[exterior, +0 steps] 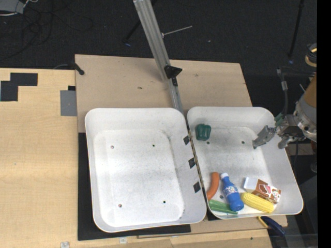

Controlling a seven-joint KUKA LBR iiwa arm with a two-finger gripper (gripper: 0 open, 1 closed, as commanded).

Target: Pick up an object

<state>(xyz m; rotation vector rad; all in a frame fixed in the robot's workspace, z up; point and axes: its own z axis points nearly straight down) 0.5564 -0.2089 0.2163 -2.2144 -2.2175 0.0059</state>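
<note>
My tool hangs over the right bin's far right rim, fingers spread and holding nothing, so I judge this the approach. The green pepper lies off to its left; bottle, corn and carrot cluster nearer the camera. Next I must pick one, cross over and descend.

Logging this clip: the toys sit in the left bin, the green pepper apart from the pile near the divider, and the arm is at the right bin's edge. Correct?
One thing is off. The camera view shows the toys in the right bin, not the left one. The green pepper does sit apart near the divider, away from the blue bottle and corn, and the gripper is at the right bin's edge.
</note>
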